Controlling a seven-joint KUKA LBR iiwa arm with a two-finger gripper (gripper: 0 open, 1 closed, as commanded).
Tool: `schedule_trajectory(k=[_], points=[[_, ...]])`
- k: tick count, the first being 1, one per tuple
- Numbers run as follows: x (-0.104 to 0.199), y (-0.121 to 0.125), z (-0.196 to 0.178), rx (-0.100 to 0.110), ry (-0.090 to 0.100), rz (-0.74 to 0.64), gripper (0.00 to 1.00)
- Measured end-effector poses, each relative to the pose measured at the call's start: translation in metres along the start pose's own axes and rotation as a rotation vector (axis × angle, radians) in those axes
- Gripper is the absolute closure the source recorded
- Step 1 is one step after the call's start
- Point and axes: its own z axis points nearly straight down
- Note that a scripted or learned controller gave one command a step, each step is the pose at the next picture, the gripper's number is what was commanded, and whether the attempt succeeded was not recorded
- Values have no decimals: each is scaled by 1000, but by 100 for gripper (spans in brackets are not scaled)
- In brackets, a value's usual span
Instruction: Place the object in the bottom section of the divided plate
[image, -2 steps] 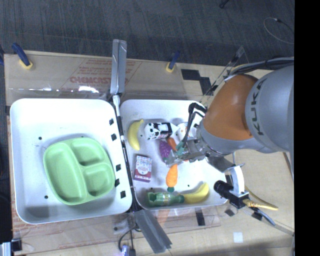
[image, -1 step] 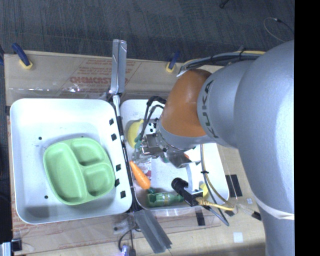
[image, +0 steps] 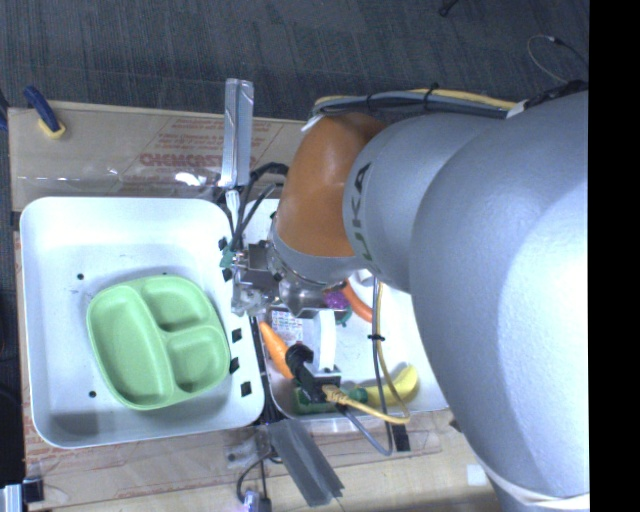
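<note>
In the right bin the orange carrot lies along 11-to-5 at 6 o'clock of our wrist, plate at 9 o'clock; grip state we cannot tell

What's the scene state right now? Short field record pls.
left bin: holds the green divided plate
plate: three sections, nothing in any of them
right bin: orange object and yellow object visible; the rest is hidden by the arm
arm: reaches in over the right bin, wrist near the wall between the bins
task: no object on the plate yet
</note>
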Motion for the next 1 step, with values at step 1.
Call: schedule_trajectory(k=[1], points=[[0,0,0,0,0,0,0]])
